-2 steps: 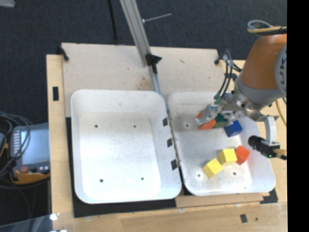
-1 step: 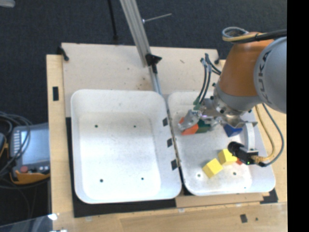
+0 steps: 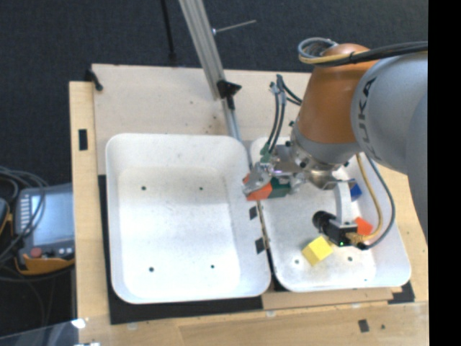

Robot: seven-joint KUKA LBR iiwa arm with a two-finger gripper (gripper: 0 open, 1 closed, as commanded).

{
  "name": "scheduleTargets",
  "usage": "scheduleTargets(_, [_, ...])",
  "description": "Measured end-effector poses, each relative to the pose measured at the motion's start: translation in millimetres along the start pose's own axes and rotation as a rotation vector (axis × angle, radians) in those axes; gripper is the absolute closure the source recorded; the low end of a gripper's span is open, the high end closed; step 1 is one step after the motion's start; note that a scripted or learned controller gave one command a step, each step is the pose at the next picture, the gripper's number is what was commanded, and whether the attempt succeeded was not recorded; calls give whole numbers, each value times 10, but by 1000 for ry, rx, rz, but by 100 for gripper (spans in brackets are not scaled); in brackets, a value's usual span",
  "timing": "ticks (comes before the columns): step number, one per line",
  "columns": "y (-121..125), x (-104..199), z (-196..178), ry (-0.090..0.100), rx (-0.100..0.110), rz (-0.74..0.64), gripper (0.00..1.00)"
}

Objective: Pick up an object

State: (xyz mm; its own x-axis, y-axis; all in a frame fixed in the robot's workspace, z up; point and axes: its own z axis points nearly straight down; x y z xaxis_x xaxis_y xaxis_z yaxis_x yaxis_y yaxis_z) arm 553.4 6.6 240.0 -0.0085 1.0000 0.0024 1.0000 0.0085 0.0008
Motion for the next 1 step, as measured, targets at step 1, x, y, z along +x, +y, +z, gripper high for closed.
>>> scheduleTargets(1, [-79,561,-76,0,0,-1,100])
